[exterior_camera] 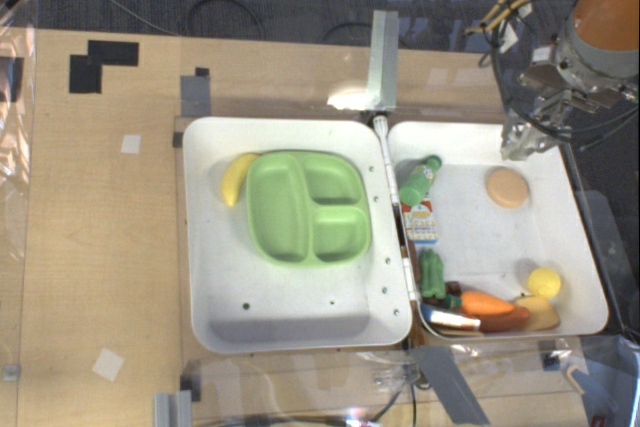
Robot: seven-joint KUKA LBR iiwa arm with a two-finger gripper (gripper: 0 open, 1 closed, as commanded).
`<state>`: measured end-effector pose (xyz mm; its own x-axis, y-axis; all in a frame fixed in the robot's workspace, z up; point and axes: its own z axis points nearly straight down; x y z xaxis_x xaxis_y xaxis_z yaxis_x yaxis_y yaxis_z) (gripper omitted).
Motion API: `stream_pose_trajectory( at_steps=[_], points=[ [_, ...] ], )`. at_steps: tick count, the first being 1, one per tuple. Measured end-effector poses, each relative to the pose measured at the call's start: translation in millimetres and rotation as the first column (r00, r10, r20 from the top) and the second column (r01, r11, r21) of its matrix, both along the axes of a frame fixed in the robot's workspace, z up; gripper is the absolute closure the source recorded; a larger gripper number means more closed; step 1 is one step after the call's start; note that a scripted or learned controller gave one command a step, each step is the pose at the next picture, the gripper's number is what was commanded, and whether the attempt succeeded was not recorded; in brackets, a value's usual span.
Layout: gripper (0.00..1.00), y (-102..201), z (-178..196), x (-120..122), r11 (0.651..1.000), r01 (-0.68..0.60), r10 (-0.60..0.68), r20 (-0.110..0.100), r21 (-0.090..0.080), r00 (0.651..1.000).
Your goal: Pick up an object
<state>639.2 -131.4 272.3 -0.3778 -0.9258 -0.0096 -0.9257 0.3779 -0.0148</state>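
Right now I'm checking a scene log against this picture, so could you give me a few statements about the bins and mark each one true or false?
1. The green divided plastic plate lies in the left white bin. True.
2. The yellow banana lies in the right white bin. False: it lies in the left bin, beside the plate.
3. The round tan disc lies in the right bin. True.
4. The end effector hangs over the left bin. False: it is at the right bin's far right corner.
5. The orange carrot lies near the right bin's near edge. True.
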Motion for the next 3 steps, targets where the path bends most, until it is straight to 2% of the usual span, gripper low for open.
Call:
stream_pose_trajectory(
  at_steps=[1, 2, 3],
  points=[
    [1.0, 96.4, -40.0, 30.9, 0.999, 0.037, -0.037, -0.012, 0.005, 0.999],
    [1.0, 58.2, 16.1, 31.4, 0.99, -0.143, 0.143, -0.004, -0.003, 0.99],
    [1.0, 162.7, -10.4, 30.3, 0.986, -0.167, 0.167, -0.008, 0.003, 0.986]
  ],
)
